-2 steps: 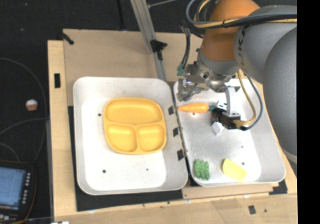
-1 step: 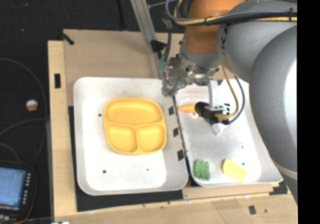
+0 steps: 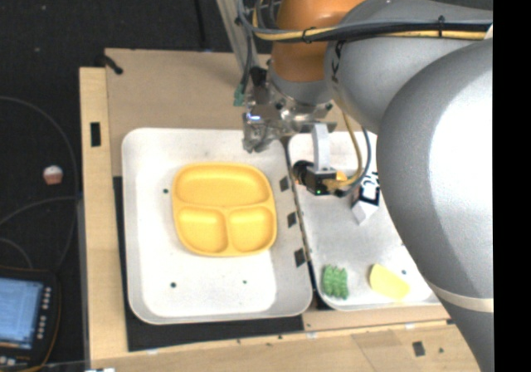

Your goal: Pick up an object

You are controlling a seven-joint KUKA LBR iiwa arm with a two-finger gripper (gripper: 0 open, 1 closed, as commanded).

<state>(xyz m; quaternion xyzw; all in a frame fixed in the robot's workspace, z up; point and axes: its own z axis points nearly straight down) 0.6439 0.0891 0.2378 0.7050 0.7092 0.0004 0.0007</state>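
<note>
A yellow three-compartment plate (image 3: 224, 208) lies in the middle of the left white bin (image 3: 149, 279). The right bin (image 3: 353, 302) holds a small green knobbly object (image 3: 334, 280) and a pale yellow rounded object (image 3: 388, 281) near its front edge. My gripper (image 3: 255, 136) hangs over the back right corner of the left bin, just behind the plate's far rim and close to the divide between the bins. Nothing shows in its grasp.
The grey arm with its orange band (image 3: 319, 22) covers most of the right bin's back and right side. A small white and grey piece (image 3: 363, 209) lies in the right bin under the arm. Bare wooden bench (image 3: 166, 88) lies behind the bins.
</note>
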